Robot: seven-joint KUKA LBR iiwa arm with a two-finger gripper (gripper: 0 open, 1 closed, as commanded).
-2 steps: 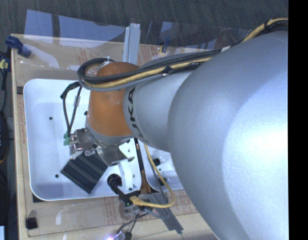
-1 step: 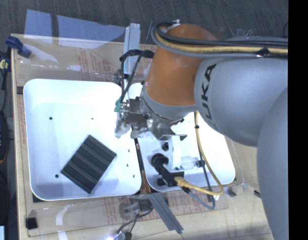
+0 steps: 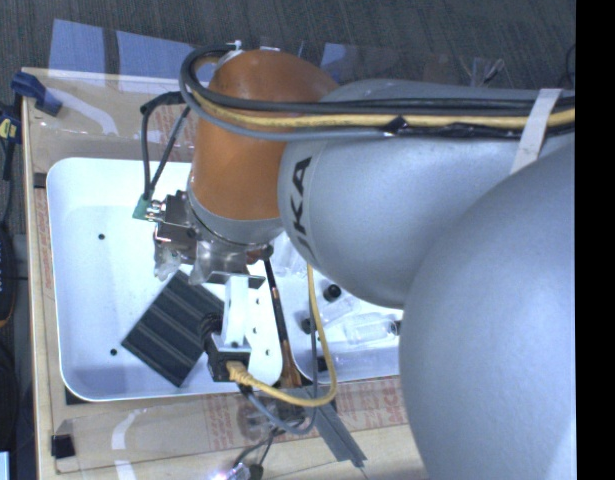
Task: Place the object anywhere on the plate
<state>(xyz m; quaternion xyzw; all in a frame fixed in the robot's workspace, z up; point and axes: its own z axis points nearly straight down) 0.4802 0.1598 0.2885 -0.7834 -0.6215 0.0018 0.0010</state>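
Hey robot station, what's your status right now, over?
Pincer low in left bin. Object and plate: cannot tell, arm covers much. Clear item in right bin.

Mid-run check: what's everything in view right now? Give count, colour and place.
left bin: one, white, left half of the bench
right bin: one, white, mostly covered by the arm
clear item: one, transparent, in the right bin under the arm; kind unclear
clamps: two, blue, bench's left edge
tape patches: several, blue, bench's far edge
bench: one, pale wood
arm: one, grey with orange band, from the right
gripper: one, metallic, over the left bin
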